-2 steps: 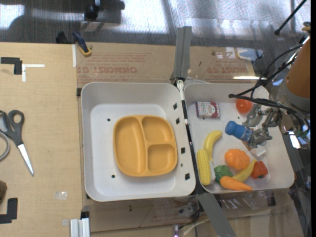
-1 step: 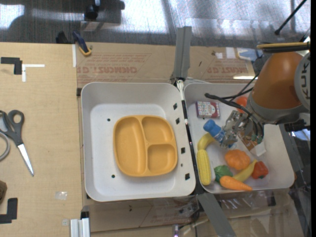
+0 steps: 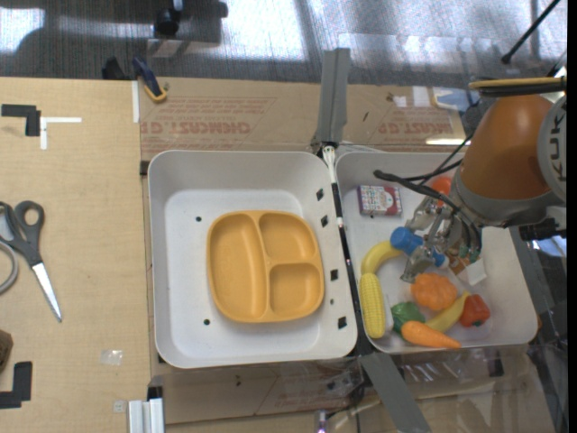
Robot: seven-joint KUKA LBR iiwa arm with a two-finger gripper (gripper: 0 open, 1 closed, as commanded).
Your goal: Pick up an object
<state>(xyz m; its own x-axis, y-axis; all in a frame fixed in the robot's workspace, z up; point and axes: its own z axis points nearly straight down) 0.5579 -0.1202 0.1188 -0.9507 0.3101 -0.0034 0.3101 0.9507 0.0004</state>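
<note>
My gripper [image 3: 433, 249] hangs low inside the right bin [image 3: 516, 330], under the orange-banded wrist [image 3: 509, 147]. It sits between a blue toy [image 3: 405, 239] on its left and an orange fruit [image 3: 435, 291] just below it. I cannot see anything held in it. Around it lie a yellow banana [image 3: 379, 256], a corn cob [image 3: 371, 305], a green vegetable [image 3: 404, 314], a carrot [image 3: 428, 335], a red pepper [image 3: 476, 309] and a small pink-and-white box [image 3: 379, 199]. The arm hides the bin's far right part.
The left bin [image 3: 171, 242] holds a yellow divided plate [image 3: 266, 266]. Scissors [image 3: 36, 255] lie on the bench at far left. A grey bar [image 3: 334, 97] stands behind the seam between the bins.
</note>
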